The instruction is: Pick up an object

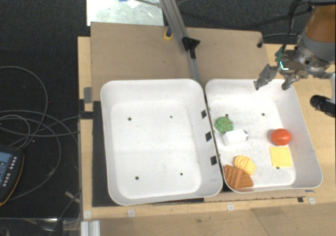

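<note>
Two shallow white bins sit side by side on the bench in the camera view. The left bin (pixel 113 140) shows bare white floor with a few small dark dots. The right bin (pixel 302 125) holds five small things, all gathered in its near half. A green, knobbly piece (pixel 224 124) lies close to the left wall, and a small white block (pixel 235 137) sits just beside it on the near side. Nearer still, a yellow ridged piece (pixel 244 164) touches an orange-brown waffle-like piece (pixel 238 177) by the near-left corner. Toward the right wall, a red round object (pixel 281 136) rests just beyond a flat yellow square (pixel 281 157).

The gripper (pixel 273 81) hangs over the far edge of the right bin, its two fingers spread apart with nothing between them, well apart from all five objects.
</note>
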Motion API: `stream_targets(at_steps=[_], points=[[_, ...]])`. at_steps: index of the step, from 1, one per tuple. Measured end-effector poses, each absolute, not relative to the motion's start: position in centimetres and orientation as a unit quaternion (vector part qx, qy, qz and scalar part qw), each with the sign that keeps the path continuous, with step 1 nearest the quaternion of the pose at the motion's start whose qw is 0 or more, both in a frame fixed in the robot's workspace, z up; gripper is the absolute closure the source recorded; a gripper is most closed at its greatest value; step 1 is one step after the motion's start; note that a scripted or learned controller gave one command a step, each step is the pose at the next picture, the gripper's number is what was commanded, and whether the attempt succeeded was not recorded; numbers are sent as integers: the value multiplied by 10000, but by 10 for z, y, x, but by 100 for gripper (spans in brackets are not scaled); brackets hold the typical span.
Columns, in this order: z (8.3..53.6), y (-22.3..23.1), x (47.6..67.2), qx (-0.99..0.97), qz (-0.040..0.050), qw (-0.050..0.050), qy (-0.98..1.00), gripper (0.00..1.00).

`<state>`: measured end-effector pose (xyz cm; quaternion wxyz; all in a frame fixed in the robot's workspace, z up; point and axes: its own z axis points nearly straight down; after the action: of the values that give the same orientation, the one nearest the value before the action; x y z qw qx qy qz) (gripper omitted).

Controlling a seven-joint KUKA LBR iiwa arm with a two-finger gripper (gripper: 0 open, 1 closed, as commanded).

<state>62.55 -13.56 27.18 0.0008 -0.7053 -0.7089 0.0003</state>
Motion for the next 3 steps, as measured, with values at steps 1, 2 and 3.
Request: stream_targets(at_steps=[1, 2, 3], points=[[274, -136, 626, -7050, -4, -6, -7093, 0], [211, -133, 626, -7060, 12, 14, -7082, 0], [149, -137, 625, -7068, 11, 12, -7074, 0]])
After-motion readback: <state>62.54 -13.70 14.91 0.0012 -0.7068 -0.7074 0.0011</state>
